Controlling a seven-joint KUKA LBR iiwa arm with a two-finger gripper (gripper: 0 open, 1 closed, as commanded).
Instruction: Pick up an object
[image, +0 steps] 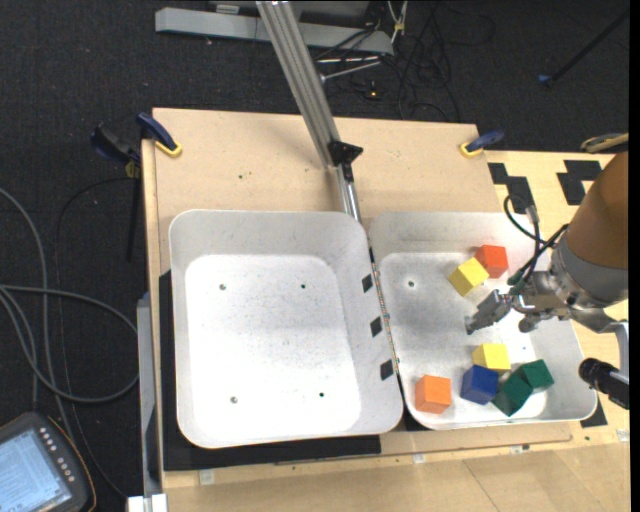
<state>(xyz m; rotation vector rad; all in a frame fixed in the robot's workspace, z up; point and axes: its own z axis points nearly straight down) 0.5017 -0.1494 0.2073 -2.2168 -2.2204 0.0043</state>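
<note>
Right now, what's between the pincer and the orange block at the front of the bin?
Just bare white bin floor between the pincer and the orange block, seen from the overhead camera.

Left bin (270, 325): bare floor, open access. Right bin (425, 310): left half free; blocks (492, 375) crowd its lower right, two more (478, 268) near upper right.

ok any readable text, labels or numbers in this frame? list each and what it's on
None readable.
Handheld screen, bottom left of the camera view: lit, with rows of content too small and blurred to read.
Black square markings on the bench, right of the bins: patterns, not letters.
Blocks in the right bin, orange, blue, yellow: plain faces, no print.
Gripper: no label legible.
</note>
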